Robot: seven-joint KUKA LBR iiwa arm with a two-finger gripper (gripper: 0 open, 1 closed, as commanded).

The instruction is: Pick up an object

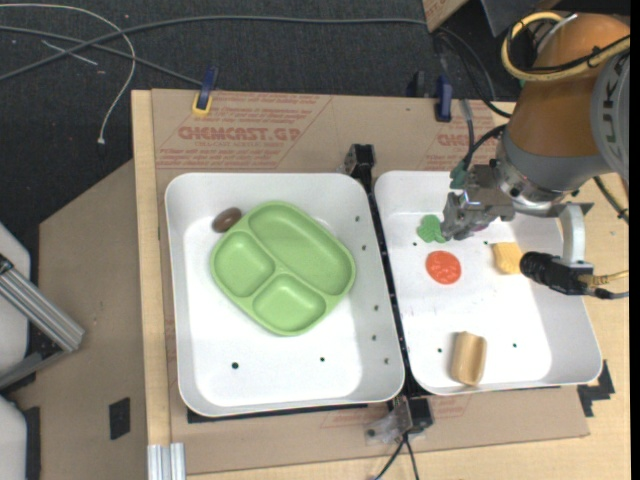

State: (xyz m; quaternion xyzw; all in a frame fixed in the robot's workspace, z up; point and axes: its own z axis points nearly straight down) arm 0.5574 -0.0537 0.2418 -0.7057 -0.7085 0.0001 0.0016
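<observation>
In the right-hand bin (560,363), the hand (462,218) is seen low over a small green object (432,230), its grip state impossible to tell, so the descent should be centred squarely before lifting is tried.

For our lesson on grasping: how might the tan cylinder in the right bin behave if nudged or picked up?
The tan cylinder lies on its side on the right bin floor, so it would probably roll if nudged. Its rounded surface might slip from a two-finger grip. It looks small, so likely light.

Bright even overhead light, soft shadows, mild glare on bins (190,268), sharp focus
</observation>
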